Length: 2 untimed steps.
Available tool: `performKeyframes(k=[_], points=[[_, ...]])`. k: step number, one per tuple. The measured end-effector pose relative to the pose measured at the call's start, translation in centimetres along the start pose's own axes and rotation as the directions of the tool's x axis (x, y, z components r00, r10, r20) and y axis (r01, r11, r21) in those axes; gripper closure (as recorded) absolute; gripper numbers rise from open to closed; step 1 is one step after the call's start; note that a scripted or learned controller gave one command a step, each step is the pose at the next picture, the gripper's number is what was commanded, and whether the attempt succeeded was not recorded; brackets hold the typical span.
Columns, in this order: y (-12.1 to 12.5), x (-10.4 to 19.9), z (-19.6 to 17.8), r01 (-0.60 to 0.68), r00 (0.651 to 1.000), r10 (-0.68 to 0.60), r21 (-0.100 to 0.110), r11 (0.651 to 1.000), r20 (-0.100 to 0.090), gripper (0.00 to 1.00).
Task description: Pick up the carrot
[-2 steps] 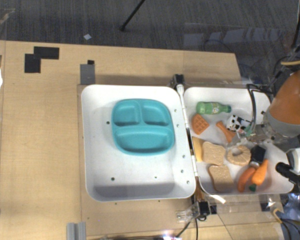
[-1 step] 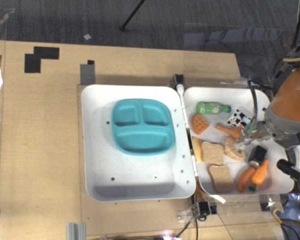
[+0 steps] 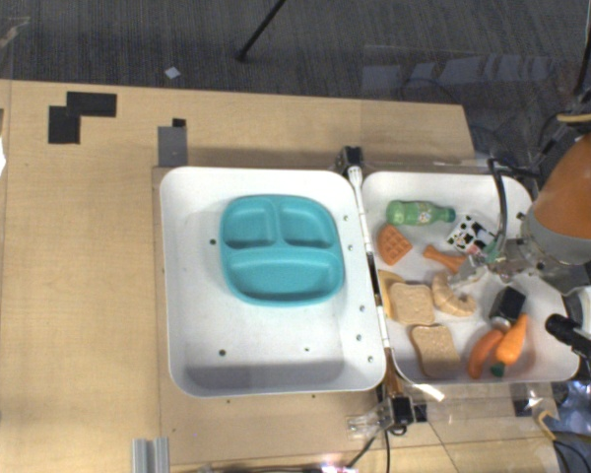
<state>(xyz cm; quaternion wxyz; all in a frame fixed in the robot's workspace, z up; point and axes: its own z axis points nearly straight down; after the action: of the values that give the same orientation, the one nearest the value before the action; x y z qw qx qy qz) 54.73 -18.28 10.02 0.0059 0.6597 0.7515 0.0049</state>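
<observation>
Two white bins sit side by side on the desk (image 3: 79, 294), and the claw (image 3: 470, 272) hangs low in the right bin (image 3: 561, 368), near its middle; whether it is released or clenched cannot be told at this size. Just beside it lie a small orange piece (image 3: 439, 256), a pale round cookie-like piece (image 3: 455, 302) and a black-and-white patterned item (image 3: 467, 233). The carrot (image 3: 513, 341) lies apart from the claw toward the bin's front right corner, with a second orange-red vegetable (image 3: 485, 352) touching its left side. Two bread slices (image 3: 411, 303) rest along the bin's left half, an orange waffle (image 3: 394, 244) behind them, and a green bottle (image 3: 421, 213) on its side near the back wall. The left bin (image 3: 192, 363) carries a teal divided plate (image 3: 281, 248).
</observation>
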Motion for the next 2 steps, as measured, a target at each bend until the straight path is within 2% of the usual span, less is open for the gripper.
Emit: performKeyframes(k=[1, 2], points=[[4.7, 6.8, 0.6, 0.215, 0.977, -0.215, -0.008, 0.977, 0.006, 0.00], [8.2, 7.9, 0.8, 0.017, 1.000, -0.017, 0.005, 1.000, -0.001, 0.00]])
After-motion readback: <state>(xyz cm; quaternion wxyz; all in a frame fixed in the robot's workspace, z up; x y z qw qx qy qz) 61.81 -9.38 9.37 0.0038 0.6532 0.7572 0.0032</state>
